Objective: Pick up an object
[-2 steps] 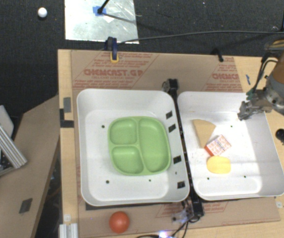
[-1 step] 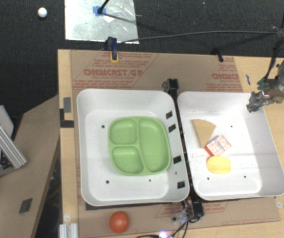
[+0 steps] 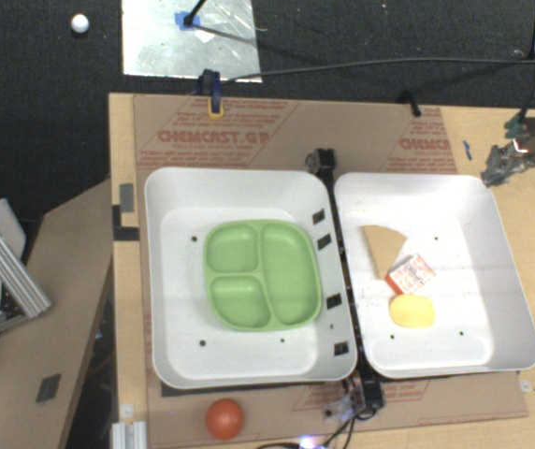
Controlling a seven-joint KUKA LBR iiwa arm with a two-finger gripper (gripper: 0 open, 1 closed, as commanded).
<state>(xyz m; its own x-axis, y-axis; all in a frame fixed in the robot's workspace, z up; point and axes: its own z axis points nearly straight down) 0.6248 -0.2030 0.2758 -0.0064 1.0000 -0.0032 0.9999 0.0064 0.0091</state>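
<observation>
The right bin point(image 3: 492, 251) holds a tan wedge-shaped piece point(image 3: 383, 247), a small red and white packet point(image 3: 411, 274) and a yellow lump point(image 3: 412, 311), lying close together in its left half. A green divided plate point(image 3: 262, 273) rests in the left bin point(image 3: 174, 251). My gripper point(image 3: 503, 165) hangs at the far right, above the back right corner of the right bin, well away from the objects. Nothing shows between its fingers.
An orange ball point(image 3: 224, 418) lies on the bench in front of the left bin. A shiny metal sheet point(image 3: 191, 26) and a small white ball point(image 3: 80, 23) lie on the dark floor behind. An aluminium frame point(image 3: 1, 260) stands at the left edge.
</observation>
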